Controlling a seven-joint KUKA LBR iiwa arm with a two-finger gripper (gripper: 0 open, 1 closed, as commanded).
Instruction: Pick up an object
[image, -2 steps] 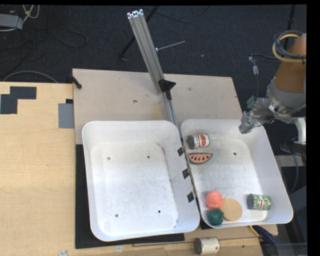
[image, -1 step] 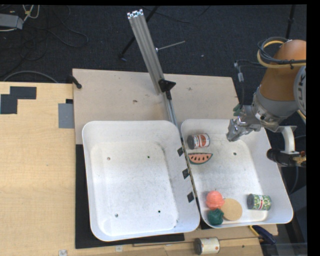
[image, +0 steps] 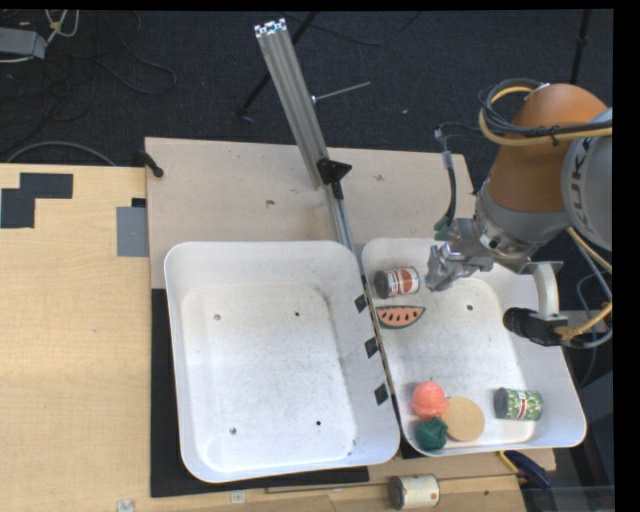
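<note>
Over the right shallow white plastic bin (image: 560, 425), near its far rim, the grey metal claw (image: 445, 268) is held low by the grey arm with the orange band (image: 545, 150). Whether it is apart or together cannot be told from this slant, and nothing is seen clamped in it. Just beside it to the left, a small red-and-white labelled can (image: 398, 282) is laid on its side, with a flat watermelon-slice toy (image: 401, 317) just below. This can is judged the likeliest target, being nearest. Along the near rim, well apart from the claw, a round red-orange ball (image: 429, 398), a dark green lump (image: 432, 433), a tan flat disc (image: 464, 419) and a green-labelled can (image: 517, 404) are gathered. The left white bin (image: 190, 300) is borne by the counter (image: 70, 330) alongside.
</note>
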